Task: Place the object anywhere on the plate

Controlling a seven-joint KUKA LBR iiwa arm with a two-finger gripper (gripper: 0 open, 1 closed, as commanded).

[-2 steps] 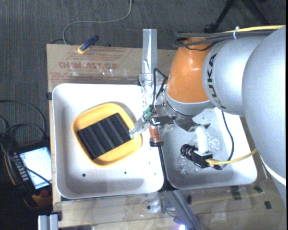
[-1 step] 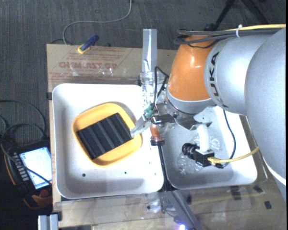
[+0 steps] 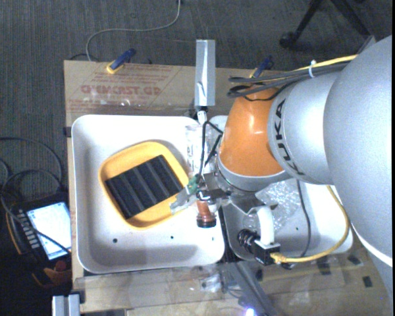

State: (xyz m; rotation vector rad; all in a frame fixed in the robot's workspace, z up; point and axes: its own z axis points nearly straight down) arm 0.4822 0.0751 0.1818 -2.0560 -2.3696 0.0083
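A grey robot arm (image 3: 329, 130) with an orange band reaches in from the right, its gripper (image 3: 196, 199) poised at the right edge of the left white bin (image 3: 92, 242). A yellow plate (image 3: 145, 182) with a dark ribbed centre lies in that bin, ready to receive the object. A small reddish-brown object (image 3: 205, 216) sits just below the gripper, beside the plate's near right corner; whether it is clamped cannot be told.

floor: dark grey carpet (image 3: 52, 18) | white cable (image 3: 135, 28) | chair base (image 3: 322, 5) top right | plywood bench (image 3: 131, 87)
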